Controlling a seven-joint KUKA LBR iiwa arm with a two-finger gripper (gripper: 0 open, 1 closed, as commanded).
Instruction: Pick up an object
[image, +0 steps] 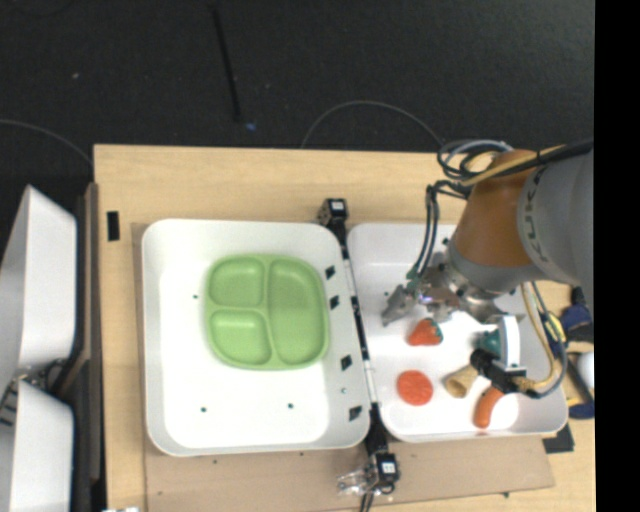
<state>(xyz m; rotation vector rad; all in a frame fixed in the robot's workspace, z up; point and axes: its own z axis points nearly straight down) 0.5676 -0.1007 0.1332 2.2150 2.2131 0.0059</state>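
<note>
A green divided plate (268, 311) is held by the left bin (165, 400); red pieces (415, 387) (several) lie in the right bin (380, 250), where the gripper (412, 300) is seen spread, ungrasping.

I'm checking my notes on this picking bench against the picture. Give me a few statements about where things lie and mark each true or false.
1. The green divided plate lies in the left bin. True.
2. The round orange-red object lies on the green plate. False: it lies in the right bin.
3. The arm's orange band is over the right bin. True.
4. The gripper hangs over the left bin. False: it is over the right bin, beside a red object.
5. The tan piece lies in the right bin. True.
</note>
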